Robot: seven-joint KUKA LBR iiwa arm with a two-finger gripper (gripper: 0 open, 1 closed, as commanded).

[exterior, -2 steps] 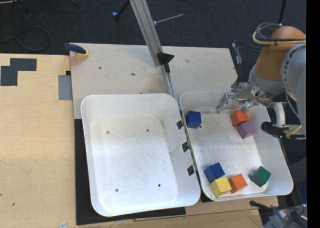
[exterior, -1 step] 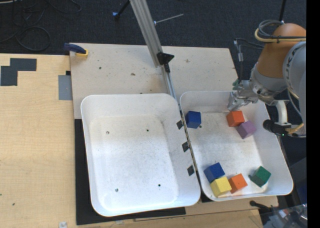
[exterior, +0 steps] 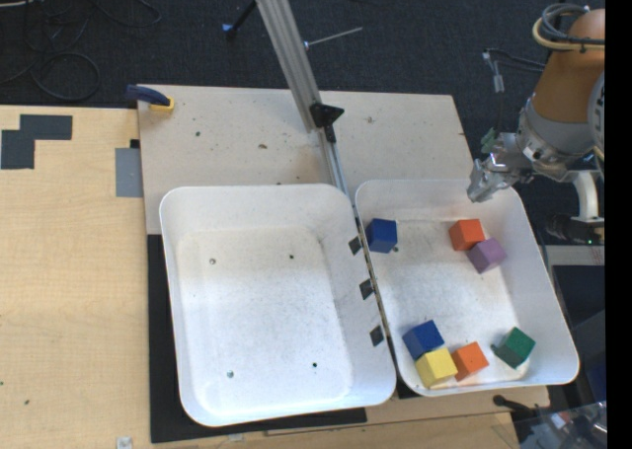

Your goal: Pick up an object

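Gripper point(exterior: 486, 184) hovers over far right corner of right bin point(exterior: 553, 284), near rim. Jaws: state unreadable at this slant, cannot tell; nothing seen between them.

Nearest candidates: orange cube point(exterior: 466, 234) and purple cube point(exterior: 486, 255), touching each other, lying just below gripper in view, toward camera and inward from rim. Blue cube point(exterior: 381, 235) further left, by divider. Cluster of blue, yellow, orange, green blocks at near end, well apart from gripper.

Judgement: shortest move is short descent toward orange cube; purple neighbour crowds one side.
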